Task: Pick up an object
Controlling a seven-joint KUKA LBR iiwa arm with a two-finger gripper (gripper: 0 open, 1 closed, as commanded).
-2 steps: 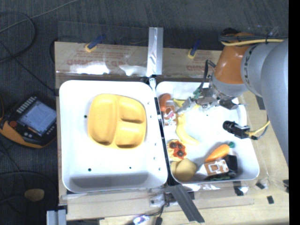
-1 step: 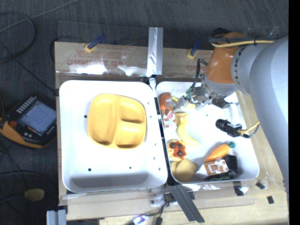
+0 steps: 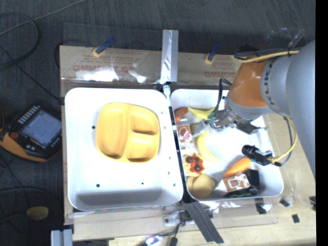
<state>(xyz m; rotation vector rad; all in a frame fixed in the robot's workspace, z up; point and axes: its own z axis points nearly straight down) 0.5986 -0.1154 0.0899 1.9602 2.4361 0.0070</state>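
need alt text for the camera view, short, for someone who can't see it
A grey and orange robot arm reaches from the right into the right bin, its gripper low over a banana among a carrot, a potato and small packets. The left bin holds a yellow divided tray.

the right bin (image 3: 274, 186) is crowded: a banana (image 3: 205, 145), a carrot (image 3: 237, 165), a potato (image 3: 202, 185) and small packets (image 3: 185, 136) are packed close. open floor is left around the yellow tray (image 3: 128, 131) in the left bin (image 3: 82, 188).
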